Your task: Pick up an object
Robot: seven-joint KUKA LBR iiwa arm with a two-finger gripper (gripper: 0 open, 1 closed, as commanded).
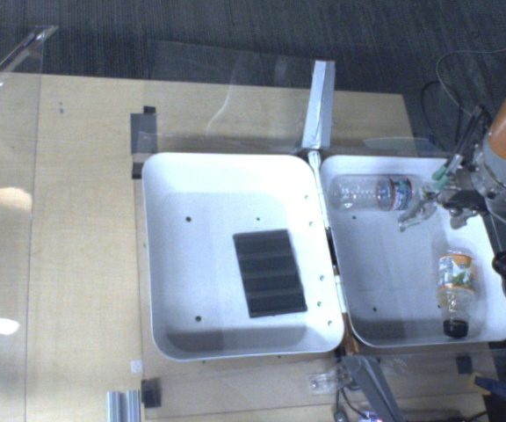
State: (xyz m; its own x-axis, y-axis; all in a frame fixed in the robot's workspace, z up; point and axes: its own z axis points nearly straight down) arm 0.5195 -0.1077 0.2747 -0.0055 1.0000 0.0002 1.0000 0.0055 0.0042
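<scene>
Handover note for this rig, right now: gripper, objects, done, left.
Gripper: over the right bin, near its far right side; nothing between its fingers.
Objects: a clear plastic bottle with a blue label lies on its side at the right bin's far edge, just left of the gripper. A second clear bottle with a black cap lies along the right wall, cap toward the near edge. A dark ridged rectangular pad lies flat in the left bin.
Done: nothing picked.
Left: close on one object, probably the nearer bottle, and lift.
</scene>
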